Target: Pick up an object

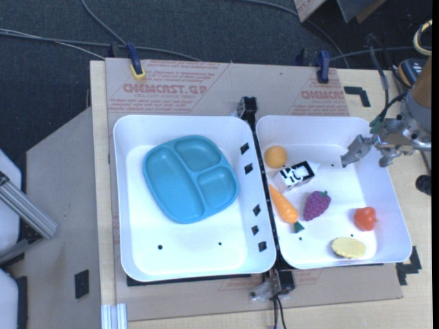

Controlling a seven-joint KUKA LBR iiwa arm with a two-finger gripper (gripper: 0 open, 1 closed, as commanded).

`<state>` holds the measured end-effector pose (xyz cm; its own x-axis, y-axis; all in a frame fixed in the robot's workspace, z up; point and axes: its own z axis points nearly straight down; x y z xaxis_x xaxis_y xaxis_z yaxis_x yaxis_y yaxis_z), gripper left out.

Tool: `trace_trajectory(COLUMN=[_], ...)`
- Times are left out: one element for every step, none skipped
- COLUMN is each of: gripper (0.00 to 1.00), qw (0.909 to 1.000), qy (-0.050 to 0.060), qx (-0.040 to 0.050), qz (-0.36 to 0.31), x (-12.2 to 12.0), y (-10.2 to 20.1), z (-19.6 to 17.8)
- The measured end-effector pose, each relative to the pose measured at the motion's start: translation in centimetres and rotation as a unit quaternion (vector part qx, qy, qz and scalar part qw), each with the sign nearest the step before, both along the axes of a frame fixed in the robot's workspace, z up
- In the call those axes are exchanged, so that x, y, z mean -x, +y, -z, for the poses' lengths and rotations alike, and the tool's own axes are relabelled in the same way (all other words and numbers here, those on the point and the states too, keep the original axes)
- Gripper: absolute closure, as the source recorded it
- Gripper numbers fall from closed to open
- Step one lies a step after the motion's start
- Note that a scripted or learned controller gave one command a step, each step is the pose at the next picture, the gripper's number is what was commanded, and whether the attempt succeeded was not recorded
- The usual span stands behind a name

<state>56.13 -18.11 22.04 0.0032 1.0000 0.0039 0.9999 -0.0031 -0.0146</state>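
- The left bin [130, 204] holds a blue divided plate [191, 178], stiff and broad; it would likely be awkward for two fingers except at its raised rim.
- The right bin [384, 184] holds the small candidates, all near its left and near sides, with bare floor at its far right.
- The carrot [284, 205] lies tight against the left wall; probably hard plastic and slippery, best pinched across its width, though the wall crowds one finger.
- The purple grapes [316, 204] sit just right of the carrot, bumpy and likely light, with room on the right.
- The black-and-white block [297, 174] has flat faces, likely the surest hold.
- The yellow piece [348, 247] lies low beside the near wall.
- The orange ball [276, 157] may roll.
- The red tomato [365, 218] stands well apart, easiest to reach.
- The gripper [370, 149] hovers over the bin's far right, fingers spread and holding nothing.
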Motion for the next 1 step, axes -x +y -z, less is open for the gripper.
trace_trajectory(gripper=[0.0], qw=[1.0], qy=[-0.007], qx=[0.0016], qz=[-0.002], x=[-0.29], y=[0.04], z=[-0.75])
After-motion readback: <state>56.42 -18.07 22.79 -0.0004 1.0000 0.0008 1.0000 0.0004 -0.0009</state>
